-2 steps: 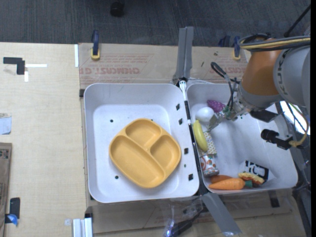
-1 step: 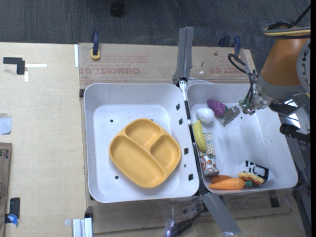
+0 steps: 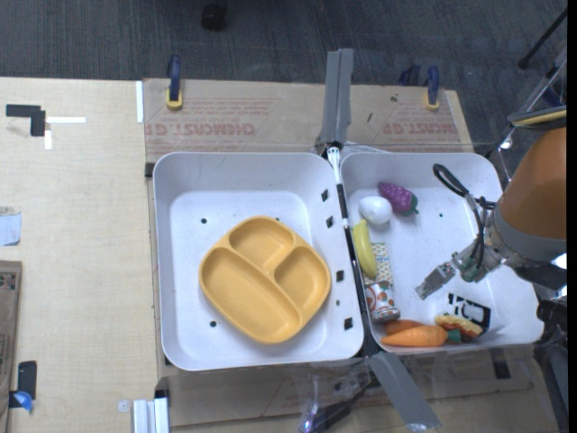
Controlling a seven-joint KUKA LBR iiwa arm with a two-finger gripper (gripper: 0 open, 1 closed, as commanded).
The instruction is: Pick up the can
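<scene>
The can [image 3: 382, 287] lies on its side in the right bin [image 3: 424, 162], against the divider wall that the bin shares with the left bin [image 3: 171, 269]; its patterned label faces up and its metal end points toward the near rim.

Positions relative to the can: the banana [image 3: 363, 247] lies just beyond its far end, along the same wall; the white egg-shaped object [image 3: 375, 209] sits past the banana; the purple grape cluster [image 3: 398, 197] is just beside that object, toward the bin's middle; the carrot [image 3: 414, 336] lies just beside the can's near end, along the near rim; a small multicoloured item [image 3: 460, 325] lies past the carrot's tip, away from the can.

The gripper [image 3: 436, 281] hangs over the bin floor, apart from the can, on the side away from the divider; nothing is seen between its fingers; whether the jaws stand apart or together cannot be told at this resolution.

The yellow divided plate [image 3: 264, 279] rests in the left bin, across the divider from the can.
</scene>
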